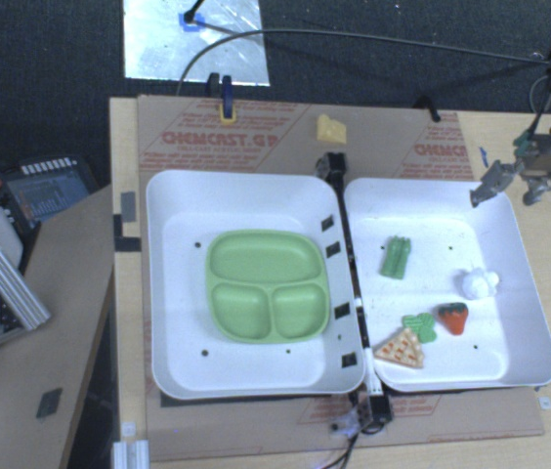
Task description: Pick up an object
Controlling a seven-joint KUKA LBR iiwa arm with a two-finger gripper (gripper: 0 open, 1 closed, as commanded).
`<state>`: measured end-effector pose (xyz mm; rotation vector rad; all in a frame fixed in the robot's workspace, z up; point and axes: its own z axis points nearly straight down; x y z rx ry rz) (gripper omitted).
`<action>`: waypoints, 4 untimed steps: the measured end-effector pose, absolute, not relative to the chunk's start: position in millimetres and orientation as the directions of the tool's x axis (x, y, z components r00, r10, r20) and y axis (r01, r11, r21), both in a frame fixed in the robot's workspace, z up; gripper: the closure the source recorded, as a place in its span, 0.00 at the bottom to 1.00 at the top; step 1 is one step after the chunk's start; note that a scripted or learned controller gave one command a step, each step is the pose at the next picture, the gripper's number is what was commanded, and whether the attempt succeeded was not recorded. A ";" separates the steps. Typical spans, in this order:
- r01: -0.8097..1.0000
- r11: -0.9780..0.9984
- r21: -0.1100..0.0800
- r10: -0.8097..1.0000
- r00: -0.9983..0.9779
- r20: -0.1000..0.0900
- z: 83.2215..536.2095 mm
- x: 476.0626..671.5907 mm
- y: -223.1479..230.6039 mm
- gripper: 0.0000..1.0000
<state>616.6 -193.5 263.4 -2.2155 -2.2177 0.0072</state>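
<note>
Grey end effector (510, 186) hangs over the right bin's (520, 262) far right corner, fingers spread, nothing between them. Step in hand, by my reading: approach, no object picked yet. Nearest candidates in that bin: white lump (477, 283), touching or just beside the red strawberry (454, 318); green block (396, 258) stands apart toward the divider; pizza slice (400, 349) and green sprig (419, 326) near the front. Left bin holds a green tray (266, 285). Next move likely calls for travel inward over one piece, then descent with fingers straddling it.
</note>
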 end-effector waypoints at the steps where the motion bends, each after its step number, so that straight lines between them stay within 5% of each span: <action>1: 1.000 0.004 0.002 1.000 -0.004 -0.001 269.6 618.7 -193.0 0.00; 4: 1.000 0.004 0.000 1.000 -0.004 0.000 102.7 623.4 -202.0 0.00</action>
